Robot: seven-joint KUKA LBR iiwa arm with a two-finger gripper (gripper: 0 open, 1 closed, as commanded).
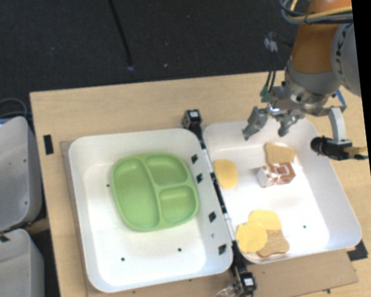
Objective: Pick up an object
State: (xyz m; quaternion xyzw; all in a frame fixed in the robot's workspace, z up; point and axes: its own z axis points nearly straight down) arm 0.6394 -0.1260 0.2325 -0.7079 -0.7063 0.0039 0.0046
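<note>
Right now the gripper (269, 123) hangs with its two fingers spread wide and nothing between them, over the far part of the right bin (328, 228). Just near of it lies a tan bread slice (280, 152), touching a small brown and white block (278, 174). The bread looks like a light, stiff toy with a smooth top, so I think it could slip, and pinching it across its thin edges seems best.
</note>
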